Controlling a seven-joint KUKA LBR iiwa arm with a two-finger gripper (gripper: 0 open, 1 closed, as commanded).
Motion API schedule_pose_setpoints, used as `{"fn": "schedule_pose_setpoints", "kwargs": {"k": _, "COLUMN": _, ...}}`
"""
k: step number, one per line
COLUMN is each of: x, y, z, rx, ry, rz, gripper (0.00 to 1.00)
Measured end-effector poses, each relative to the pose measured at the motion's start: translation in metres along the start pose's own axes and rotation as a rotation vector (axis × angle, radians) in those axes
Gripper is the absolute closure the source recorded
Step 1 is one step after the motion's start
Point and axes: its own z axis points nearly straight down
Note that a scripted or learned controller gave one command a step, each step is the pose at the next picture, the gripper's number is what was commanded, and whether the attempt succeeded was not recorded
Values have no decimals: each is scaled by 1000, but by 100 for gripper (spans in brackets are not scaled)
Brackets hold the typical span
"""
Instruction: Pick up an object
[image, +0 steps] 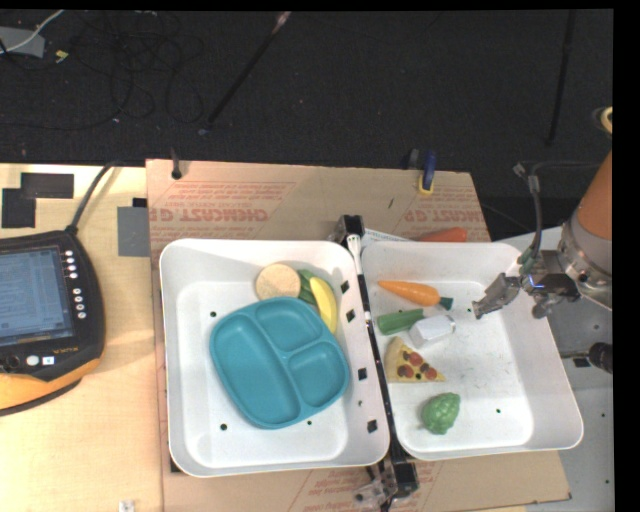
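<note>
Where the two bins meet along a dark seam at the middle, the left bin (190, 300) is mostly taken up by a teal tray (280, 362) that lies close to its right wall, with a tan disc (277, 281) and a banana (323, 302) tucked against the tray's far edge near the bin's far right corner; bare floor shows only along the left and near walls. The right bin (545, 400) has more free room: its near right corner and the whole strip along its right wall are bare white. Its things cluster toward the left wall. A carrot (409, 291) lies near the far edge, a green piece (398, 321) just nearer than it beside the seam, a small white block (434, 329) touching or just beside that green piece, a pizza slice (411, 363) nearer still, and a green lump (439, 412) close to the near wall. The arm comes over the right wall, and the claw (490, 300) hangs above the far right part of this bin, its fingers pointing left toward the cluster. Nothing sits between them, though whether they are spread or closed cannot be told. The carrot and white block lie to the claw's left, apart from it, with open floor between.
</note>
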Motion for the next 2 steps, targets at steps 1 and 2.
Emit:
{"fn": "schedule_pose_setpoints", "kwargs": {"k": 1, "x": 11, "y": -30, "z": 173, "rx": 0, "ry": 3, "rz": 1, "gripper": 0}}
{"fn": "schedule_pose_setpoints", "kwargs": {"k": 2, "x": 70, "y": -62, "z": 170, "rx": 2, "ry": 3, "rz": -3, "gripper": 0}}
